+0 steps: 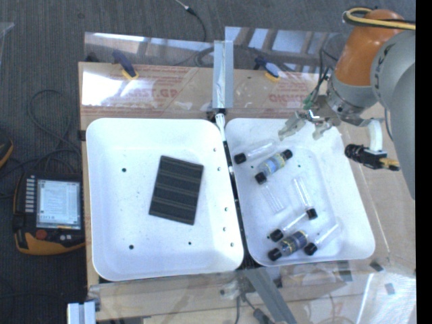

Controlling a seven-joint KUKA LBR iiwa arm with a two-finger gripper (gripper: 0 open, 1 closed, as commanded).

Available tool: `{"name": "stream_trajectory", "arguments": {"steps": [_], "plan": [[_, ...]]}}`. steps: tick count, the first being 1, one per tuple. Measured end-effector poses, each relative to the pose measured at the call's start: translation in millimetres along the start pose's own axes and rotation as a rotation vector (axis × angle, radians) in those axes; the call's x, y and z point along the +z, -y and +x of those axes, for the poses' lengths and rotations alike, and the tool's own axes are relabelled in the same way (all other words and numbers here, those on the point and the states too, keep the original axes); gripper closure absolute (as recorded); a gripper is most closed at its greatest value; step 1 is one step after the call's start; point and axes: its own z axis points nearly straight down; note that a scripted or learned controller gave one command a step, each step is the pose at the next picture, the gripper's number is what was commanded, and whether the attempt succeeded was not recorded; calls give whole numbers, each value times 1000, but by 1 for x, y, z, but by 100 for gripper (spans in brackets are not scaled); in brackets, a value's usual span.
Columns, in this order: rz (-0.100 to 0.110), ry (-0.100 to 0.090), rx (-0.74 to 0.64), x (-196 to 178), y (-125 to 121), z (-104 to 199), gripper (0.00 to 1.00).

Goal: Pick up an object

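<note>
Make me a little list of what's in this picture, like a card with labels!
left bin: holds one dark ridged rectangular pad, lying flat
right bin: holds several small clear vials with black caps, scattered
arm: grey with an orange band, reaching in from the right
end effector: above the far edge of the right bin, nothing seen between its fingers
left of the bench: a handheld controller with a screen on the floor

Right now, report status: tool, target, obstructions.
Tool open, above right bin's far edge, holding nothing. Vials loose in bin. Dark ridged block in left bin.
</note>
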Motion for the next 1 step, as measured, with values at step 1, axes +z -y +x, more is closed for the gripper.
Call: {"name": "stream_trajectory", "arguments": {"steps": [1], "plan": [[-3,1,-19,72,36,36,0]]}}
